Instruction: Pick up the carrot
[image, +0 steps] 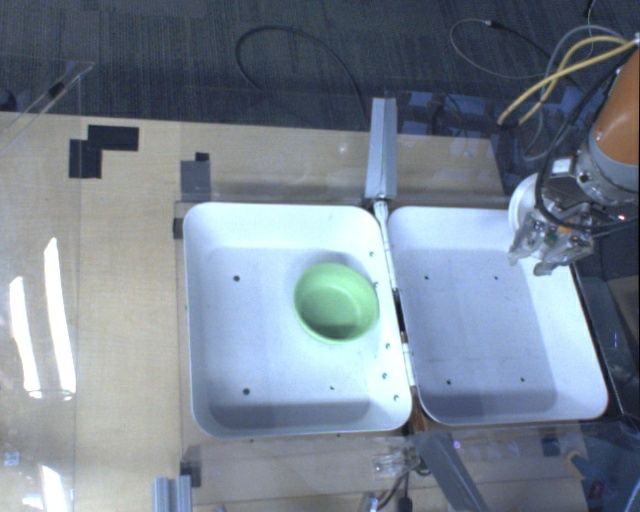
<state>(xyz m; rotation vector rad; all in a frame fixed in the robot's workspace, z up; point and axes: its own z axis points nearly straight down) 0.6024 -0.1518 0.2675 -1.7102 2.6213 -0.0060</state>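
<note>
Hovering at the far right corner of the right bin (490, 330), the end effector (545, 248) sits over the rim area. Open or closed, cannot tell: the tip is a blurry grey-white cluster, and nothing orange is visibly gripped in it. Where the carrot lies I cannot tell. My guess is that it is hidden under the end effector or the arm (615, 130), or down in the green bowl (337, 300), but that is a guess, not seen. The floor of the right bin in front of the tool is bare white with a few small dark dots. The step in hand reads as search and approach, with the task barely begun. To do it well, locate the carrot before descending, then line the jaws across its narrow width rather than along its length. Come down near its thick middle so it doesn't roll out, keep off the bin wall, and confirm the grip before lifting. The left bin (240, 330) holds the bowl, upright, close to the divider between the bins. A metal post (382, 150) stands behind that divider, and yellow cables (560, 70) loop behind the arm. On the wooden surface (110, 300), two black marks (100, 147) sit at far left — plain blocks, no letters. No brand, label or writing is legible anywhere.
</note>
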